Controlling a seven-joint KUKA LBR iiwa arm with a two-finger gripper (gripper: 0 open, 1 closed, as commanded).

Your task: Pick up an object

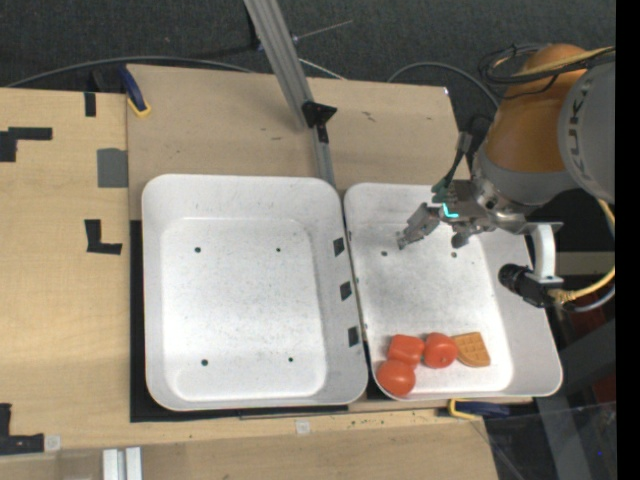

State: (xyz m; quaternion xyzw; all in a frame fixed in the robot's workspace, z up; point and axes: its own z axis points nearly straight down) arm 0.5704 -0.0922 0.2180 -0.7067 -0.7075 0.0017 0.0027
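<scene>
On the wooden worktop (220,118) the left bin (160,288) lies bare, its floor dotted with dark specks, which leaves the picking to its neighbour. The right bin (372,208) carries everything worth taking: three red rounded pieces (412,358) clustered at its near edge, touching one another, with an orange wafer-like piece (472,349) just beside them on the right (likely drifted there down the bin's shallow slope). The hand (432,230) hangs over the far half of that bin, well apart from the cluster, its two fingers spread and nothing between them, so any grasp, by my reckoning, calls first for a move toward the near edge.
</scene>
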